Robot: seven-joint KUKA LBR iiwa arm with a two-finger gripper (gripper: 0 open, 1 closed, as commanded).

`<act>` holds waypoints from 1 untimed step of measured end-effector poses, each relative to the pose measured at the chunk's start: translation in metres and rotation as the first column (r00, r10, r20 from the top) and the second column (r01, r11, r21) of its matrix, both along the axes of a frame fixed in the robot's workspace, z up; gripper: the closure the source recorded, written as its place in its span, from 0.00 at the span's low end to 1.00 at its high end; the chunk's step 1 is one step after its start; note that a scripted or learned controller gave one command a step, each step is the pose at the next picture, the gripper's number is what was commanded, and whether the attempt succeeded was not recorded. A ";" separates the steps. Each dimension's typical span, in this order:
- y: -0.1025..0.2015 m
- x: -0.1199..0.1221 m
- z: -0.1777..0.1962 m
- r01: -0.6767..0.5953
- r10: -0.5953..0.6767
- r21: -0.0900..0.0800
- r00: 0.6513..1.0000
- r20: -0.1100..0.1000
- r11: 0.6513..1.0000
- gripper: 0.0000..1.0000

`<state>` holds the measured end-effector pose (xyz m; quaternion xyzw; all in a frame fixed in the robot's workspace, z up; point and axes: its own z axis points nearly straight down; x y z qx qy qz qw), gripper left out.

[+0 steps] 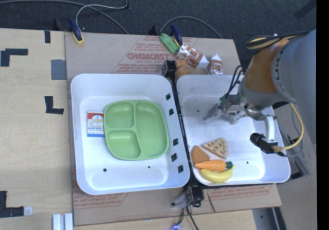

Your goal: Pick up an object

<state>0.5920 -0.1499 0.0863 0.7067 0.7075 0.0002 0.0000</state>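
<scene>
Now, camera view, slanted down on the bench:
Writing: red print on the cardboard sheet (149, 59) under the bins seems to read "CHEMCAST"; the view is too coarse to be sure.
Bins: two; left bin (85, 136), right bin (257, 172).
Left bin: one green divided plate (136, 129); one small printed card (95, 123) touching its left edge.
Right bin: four toy foods at the near wall: pizza slice (216, 147), cookie (199, 154), carrot (212, 164), banana (217, 175), bunched together.
Gripper (211, 116): fingers spread, nothing between them, over bare bin floor, apart from the foods.
Behind bins: two small cartons (191, 57), (216, 64).
</scene>
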 end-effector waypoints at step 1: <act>0.053 -0.009 0.000 -0.001 0.001 -0.001 1.000 0.003 1.000 0.00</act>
